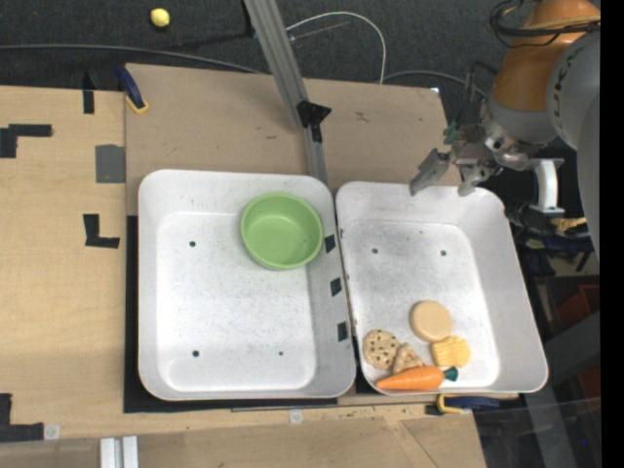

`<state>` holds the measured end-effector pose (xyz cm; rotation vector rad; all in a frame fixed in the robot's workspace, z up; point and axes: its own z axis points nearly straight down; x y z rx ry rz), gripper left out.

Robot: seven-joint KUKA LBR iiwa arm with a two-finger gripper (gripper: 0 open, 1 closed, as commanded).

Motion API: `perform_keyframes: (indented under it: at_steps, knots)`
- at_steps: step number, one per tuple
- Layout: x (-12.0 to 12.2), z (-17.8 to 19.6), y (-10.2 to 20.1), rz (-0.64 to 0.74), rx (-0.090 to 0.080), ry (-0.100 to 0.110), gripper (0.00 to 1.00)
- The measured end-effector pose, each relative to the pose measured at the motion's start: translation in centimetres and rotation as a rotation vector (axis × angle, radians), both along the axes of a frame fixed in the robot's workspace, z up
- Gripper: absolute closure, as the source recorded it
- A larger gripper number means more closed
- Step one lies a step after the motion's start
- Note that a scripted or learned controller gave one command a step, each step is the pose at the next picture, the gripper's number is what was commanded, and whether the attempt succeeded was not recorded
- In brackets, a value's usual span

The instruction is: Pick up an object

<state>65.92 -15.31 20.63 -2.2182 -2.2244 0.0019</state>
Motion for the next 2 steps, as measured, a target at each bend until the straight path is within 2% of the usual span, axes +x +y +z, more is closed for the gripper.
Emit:
perform_keyframes:
  at_steps: [1, 2]
  knots:
    - [0.0, 0.0, 0.0, 0.0, 0.0, 0.0, 0.0]
    - [-0.6, -6.3, 0.5, 0.0, 0.001, 0.007, 0.0]
